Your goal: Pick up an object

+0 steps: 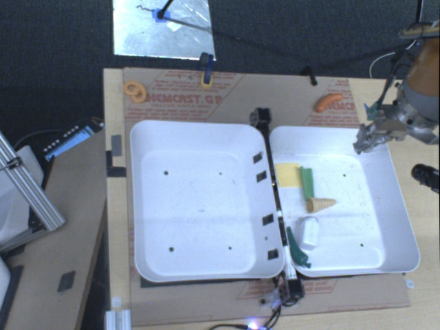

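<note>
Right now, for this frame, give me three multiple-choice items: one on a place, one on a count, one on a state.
1. Where does the tan cone-shaped piece lie?
A. right white bin
B. left white bin
C. brown board behind the bins

2. How many orange items lie on that board?
A. none
B. two
C. four

3. Where is the hand?
A. gripping the cone
B. over the right bin's upper right corner, away from the items
C. over the left bin

Key: 1 A, the cone lies beside the flat green strip. 2 B, an orange ring and an orange sausage-shaped piece. 3 B, the hand is well apart from the cone.
</note>
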You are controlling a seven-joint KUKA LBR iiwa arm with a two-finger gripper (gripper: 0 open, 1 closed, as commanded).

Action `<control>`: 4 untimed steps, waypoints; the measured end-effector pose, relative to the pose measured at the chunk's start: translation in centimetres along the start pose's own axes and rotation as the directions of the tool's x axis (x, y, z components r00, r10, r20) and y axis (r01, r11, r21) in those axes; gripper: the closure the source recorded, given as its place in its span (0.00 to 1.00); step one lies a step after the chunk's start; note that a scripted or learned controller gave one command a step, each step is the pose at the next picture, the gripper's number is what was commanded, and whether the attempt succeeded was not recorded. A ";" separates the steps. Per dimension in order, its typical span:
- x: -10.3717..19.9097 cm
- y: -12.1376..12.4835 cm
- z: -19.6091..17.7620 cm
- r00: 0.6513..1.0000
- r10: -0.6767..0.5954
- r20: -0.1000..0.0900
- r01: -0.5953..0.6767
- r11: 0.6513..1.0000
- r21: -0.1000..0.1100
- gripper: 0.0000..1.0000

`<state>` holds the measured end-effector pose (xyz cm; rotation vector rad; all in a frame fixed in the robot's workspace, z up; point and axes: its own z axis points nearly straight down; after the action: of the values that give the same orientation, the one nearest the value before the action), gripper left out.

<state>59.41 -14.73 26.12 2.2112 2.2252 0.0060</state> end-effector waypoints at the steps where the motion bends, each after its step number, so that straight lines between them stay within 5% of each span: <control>1: -6.3 6.0 -11.6 1.000 0.006 0.008 -0.006 1.000 -0.013 1.00; 2: -6.0 1.0 -28.7 1.000 0.003 0.007 -0.003 1.000 -0.016 1.00; 3: -5.1 -6.4 -27.6 1.000 0.007 0.000 -0.007 1.000 0.002 1.00; 4: -5.9 -5.8 -27.5 1.000 0.006 0.002 -0.006 1.000 0.002 1.00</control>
<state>53.50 -20.68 53.56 2.2174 2.2188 0.0018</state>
